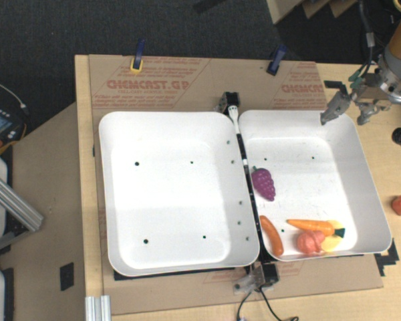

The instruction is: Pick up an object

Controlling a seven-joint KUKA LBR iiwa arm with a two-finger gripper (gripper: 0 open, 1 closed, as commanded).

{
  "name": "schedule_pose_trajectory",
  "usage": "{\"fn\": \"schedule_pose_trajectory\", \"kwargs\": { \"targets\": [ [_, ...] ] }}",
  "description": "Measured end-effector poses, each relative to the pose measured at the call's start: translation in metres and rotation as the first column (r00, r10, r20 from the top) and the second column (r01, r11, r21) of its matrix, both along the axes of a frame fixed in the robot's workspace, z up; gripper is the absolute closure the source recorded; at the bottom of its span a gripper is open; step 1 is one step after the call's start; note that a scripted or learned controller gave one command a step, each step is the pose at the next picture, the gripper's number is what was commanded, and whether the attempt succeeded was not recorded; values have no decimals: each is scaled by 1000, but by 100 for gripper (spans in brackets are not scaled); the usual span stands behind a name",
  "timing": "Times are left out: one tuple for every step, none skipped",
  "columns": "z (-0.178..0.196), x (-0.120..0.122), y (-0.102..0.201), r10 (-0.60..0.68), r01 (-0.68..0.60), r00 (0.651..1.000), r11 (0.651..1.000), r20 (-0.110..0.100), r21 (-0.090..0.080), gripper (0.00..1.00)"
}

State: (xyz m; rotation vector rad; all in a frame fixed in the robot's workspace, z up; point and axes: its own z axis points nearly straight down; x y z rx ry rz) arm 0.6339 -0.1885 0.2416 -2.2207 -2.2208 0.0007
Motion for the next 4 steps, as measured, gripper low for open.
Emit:
{"fn": "schedule_pose_trajectory", "kwargs": {
  "targets": [
    [110, 36, 57, 8, -8, 1000, 1000, 17, -3, 0],
    [233, 34, 104, 7, -7, 1000, 1000, 20, -2, 0],
    [278, 33, 137, 4, -4, 1000, 1000, 11, -2, 0],
    [295, 33, 191, 6, -6, 1000, 1000, 8, 0, 0]
  ]
}}
